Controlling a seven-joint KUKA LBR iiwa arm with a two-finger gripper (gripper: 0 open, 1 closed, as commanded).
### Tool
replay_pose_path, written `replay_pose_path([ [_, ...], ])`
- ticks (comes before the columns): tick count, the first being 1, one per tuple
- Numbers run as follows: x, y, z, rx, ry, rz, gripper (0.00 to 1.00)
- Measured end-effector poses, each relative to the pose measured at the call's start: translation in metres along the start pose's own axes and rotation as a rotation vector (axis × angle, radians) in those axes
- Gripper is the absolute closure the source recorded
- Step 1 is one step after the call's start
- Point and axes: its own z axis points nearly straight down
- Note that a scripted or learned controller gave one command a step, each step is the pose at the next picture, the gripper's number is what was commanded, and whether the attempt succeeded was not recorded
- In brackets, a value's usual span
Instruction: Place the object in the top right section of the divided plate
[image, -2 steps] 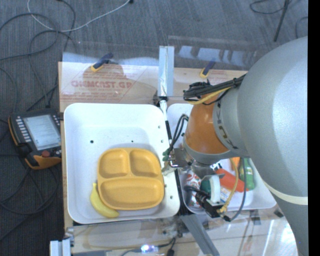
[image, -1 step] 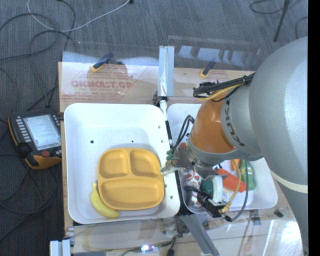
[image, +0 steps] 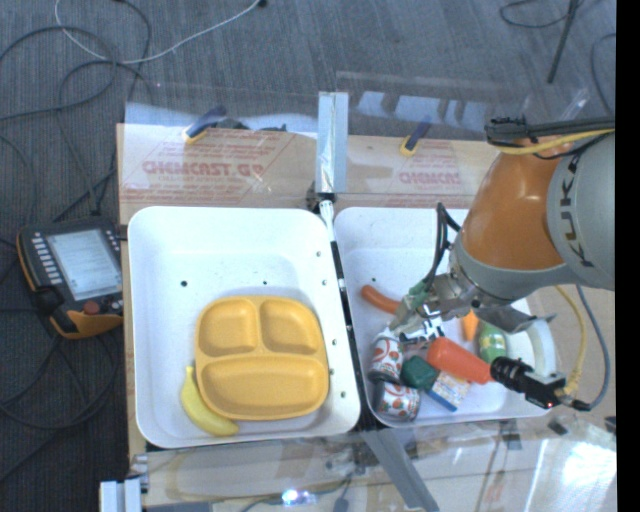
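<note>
- Tool (image: 425, 305) is low over the right bin (image: 400, 240), above a cluster of small items; its opening and any grasp cannot be determined.
- Orange carrot-shaped toy (image: 458, 360) lies just beside the tool, toward the bin's near edge.
- Yellow divided plate (image: 262, 357) sits in the left bin (image: 200, 240), well apart from the tool, with a banana (image: 200, 405) at its near-left edge.

A yellow divided plate (image: 262, 357) is lying flat in the left white bin, toward its front, with two smaller sections at the far side and one wide section nearer the camera. All three sections are showing bare yellow surface, the top right included.
</note>
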Motion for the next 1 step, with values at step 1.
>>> replay_pose_path([
  [1, 0.0690, 0.0129, 0.0354, 0.004, 0.002, 0.036, 1.00],
])
